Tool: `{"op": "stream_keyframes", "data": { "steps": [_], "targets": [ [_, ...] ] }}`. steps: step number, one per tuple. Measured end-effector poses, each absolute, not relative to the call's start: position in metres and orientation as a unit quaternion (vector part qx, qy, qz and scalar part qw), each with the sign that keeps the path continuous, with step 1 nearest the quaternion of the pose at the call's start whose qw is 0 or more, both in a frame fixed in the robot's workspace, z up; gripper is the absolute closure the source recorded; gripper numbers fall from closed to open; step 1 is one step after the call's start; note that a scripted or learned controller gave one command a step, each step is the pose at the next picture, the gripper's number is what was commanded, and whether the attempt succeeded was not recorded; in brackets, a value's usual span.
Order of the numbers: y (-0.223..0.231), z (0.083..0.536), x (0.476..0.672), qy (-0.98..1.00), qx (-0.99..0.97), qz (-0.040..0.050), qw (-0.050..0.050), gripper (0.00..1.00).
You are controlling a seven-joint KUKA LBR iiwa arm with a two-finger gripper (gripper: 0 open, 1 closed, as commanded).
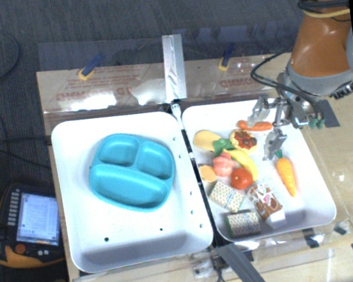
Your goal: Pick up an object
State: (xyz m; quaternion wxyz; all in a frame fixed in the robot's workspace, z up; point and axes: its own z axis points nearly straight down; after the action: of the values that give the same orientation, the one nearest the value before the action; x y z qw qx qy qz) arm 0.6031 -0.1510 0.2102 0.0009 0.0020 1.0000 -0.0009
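Gripper [277,131] hangs over the upper right part of the right bin [323,205], its metal fingers pointing down and left from the wrist; nothing sits between them, but how wide they stand I cannot tell from this slant. Just below its lower fingertip lies a carrot [286,175], lengthwise along the bin's right side, close to the tip but apparently not touching. A smaller orange piece [256,126], perhaps a second carrot or a pepper, lies just left of the gripper near the bin's far wall.

Left of the carrot the toys crowd together: a banana [245,161], a tomato [241,178], a yellow fruit [206,140] near the divider, and small boxes [265,201] along the near wall. They touch or overlap one another, leaving little bare floor in the middle.

Bare floor shows along the right wall beside the carrot and in the far right corner under the arm [319,41]. The left bin [77,247] holds a blue tray [132,170], with wide white margins on every side, most of all toward the near wall.
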Motion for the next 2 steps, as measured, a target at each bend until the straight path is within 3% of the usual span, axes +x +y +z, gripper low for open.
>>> {"op": "stream_keyframes", "data": {
  "steps": [1, 2],
  "targets": [
    [-0.161, 0.183, 0.652, 0.999, 0.034, -0.0004, 0.002, 0.00],
    [-0.200, 0.105, 0.639, 0.999, -0.039, -0.0016, 0.001, 0.00]
  ]
}}
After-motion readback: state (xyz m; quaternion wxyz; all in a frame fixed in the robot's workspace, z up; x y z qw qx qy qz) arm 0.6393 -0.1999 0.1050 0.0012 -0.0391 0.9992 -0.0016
